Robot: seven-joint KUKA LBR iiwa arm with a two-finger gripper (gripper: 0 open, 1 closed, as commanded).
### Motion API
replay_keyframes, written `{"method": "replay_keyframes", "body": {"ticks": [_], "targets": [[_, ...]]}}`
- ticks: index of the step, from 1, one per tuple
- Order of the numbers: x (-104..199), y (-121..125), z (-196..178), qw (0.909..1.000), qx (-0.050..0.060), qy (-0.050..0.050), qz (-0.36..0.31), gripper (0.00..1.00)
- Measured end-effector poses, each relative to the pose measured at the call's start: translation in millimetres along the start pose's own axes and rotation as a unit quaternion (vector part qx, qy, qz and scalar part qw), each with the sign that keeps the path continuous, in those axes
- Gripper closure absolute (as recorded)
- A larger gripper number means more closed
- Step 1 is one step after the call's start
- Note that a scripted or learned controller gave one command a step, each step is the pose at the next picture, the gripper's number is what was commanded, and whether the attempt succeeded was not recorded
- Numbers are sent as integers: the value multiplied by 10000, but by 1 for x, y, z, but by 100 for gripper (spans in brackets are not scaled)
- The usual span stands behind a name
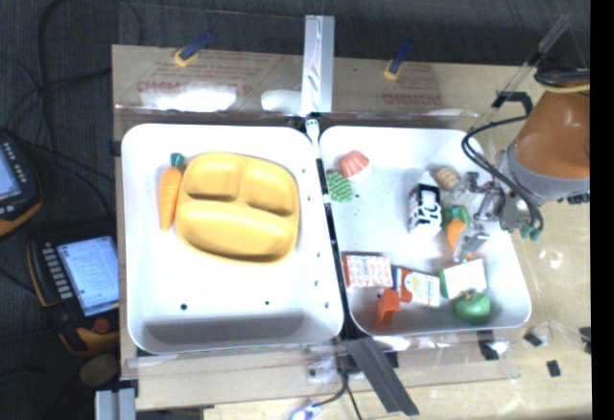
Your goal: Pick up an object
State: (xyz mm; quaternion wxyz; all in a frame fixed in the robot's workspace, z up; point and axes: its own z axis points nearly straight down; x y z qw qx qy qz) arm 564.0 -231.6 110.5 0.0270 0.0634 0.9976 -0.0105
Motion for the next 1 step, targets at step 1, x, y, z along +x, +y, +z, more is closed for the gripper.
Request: {"method": "replay_keyframes", "body": {"ticks": [1], "targets": [[17, 66, 18, 9985, -71, 212, 490, 0]]}}
